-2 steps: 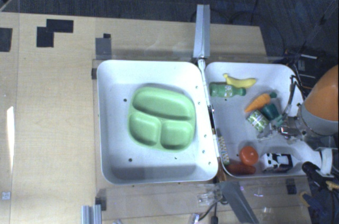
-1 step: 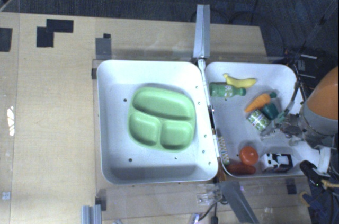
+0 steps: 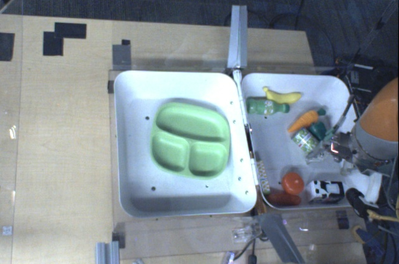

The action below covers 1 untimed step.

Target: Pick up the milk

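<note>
The arm's orange band (image 3: pixel 381 112) hangs at the right edge of the right bin (image 3: pixel 336 85), and the gripper (image 3: pixel 341 150) sits low beneath it; how it is set I cannot tell. The milk carton (image 3: pixel 326 191), white with black patches, lies just below the gripper near the bin's front wall. Left of the milk sit a red tomato (image 3: pixel 292 183) and, up-left of the gripper, a carrot (image 3: pixel 303 120), green bottle (image 3: pixel 267 107) and banana (image 3: pixel 282 95). Far left, a green divided tray (image 3: pixel 190 139) rests in the other bin (image 3: pixel 134 132).
</note>
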{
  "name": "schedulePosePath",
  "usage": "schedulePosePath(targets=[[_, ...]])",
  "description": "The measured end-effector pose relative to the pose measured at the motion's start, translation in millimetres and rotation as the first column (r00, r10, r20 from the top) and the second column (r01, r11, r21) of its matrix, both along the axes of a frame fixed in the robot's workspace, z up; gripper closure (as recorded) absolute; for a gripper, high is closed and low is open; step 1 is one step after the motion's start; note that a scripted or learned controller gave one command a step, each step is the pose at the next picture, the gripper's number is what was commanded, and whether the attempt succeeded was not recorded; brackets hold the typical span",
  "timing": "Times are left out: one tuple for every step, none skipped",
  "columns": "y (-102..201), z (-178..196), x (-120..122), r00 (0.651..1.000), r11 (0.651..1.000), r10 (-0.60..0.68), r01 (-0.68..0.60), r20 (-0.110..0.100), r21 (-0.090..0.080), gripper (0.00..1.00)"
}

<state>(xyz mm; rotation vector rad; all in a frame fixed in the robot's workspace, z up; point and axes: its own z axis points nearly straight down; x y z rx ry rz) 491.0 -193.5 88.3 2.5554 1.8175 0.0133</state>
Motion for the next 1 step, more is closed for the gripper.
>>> schedulePosePath(targets=[[-1.7, 0.3, 1.4, 0.999, 0.999, -0.049, 0.049, 0.001, 0.006, 0.0]])
